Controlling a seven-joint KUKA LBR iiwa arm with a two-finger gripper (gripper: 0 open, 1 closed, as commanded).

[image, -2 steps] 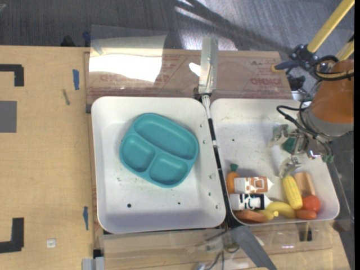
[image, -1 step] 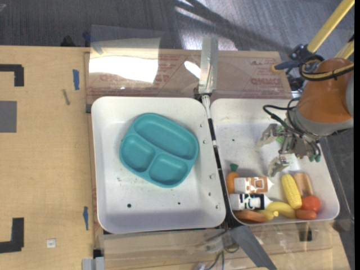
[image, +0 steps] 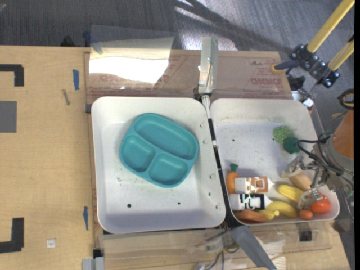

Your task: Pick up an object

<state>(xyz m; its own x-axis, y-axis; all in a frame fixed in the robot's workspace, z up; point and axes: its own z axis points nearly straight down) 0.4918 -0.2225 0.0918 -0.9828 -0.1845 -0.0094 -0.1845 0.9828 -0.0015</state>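
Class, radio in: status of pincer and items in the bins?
Pincer low over right bin, grip unclear. Toy food heaped at its near end. Teal plate in left bin.

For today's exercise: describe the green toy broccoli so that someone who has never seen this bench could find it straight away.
Start at the right bin, beside the one holding the teal divided plate. The broccoli lies near that bin's right wall, apart from the heap of toy food along the near edge. It is the only green piece; the others there are orange, yellow, red and white.
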